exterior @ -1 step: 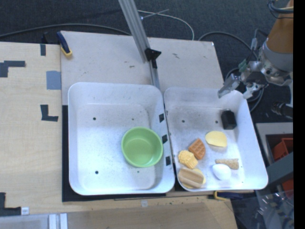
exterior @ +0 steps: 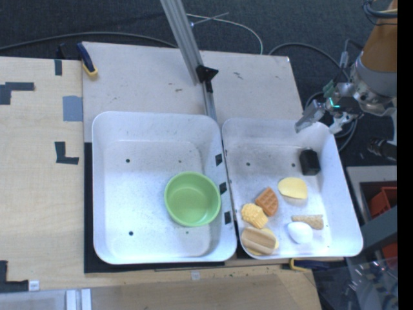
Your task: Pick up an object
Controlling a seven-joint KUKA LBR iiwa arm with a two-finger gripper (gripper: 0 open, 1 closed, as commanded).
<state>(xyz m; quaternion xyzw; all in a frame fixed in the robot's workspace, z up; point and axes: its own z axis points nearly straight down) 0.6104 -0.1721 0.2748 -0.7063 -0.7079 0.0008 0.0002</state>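
Observation:
My gripper [exterior: 321, 121] hangs over the far right corner of the right bin [exterior: 258, 141]; its fingers stand open with nothing between them. Just below it a black block [exterior: 310, 161] lies by the bin's right wall. Further toward the front lie a yellow round piece [exterior: 293, 188], an orange-brown waffle piece [exterior: 267, 201], a yellow corn piece [exterior: 254, 215], a hot dog bun [exterior: 259, 240], a white egg [exterior: 299, 232] and a small tan piece [exterior: 310, 221]. A green bowl [exterior: 191, 199] sits upright in the left bin [exterior: 129, 141].
A slanted metal pole [exterior: 184, 31] with a black clamp [exterior: 206, 73] rises behind the seam between the bins. Cables trail over the dark floor at the back. A blue and yellow clip [exterior: 86, 59] lies at the bench's far left corner.

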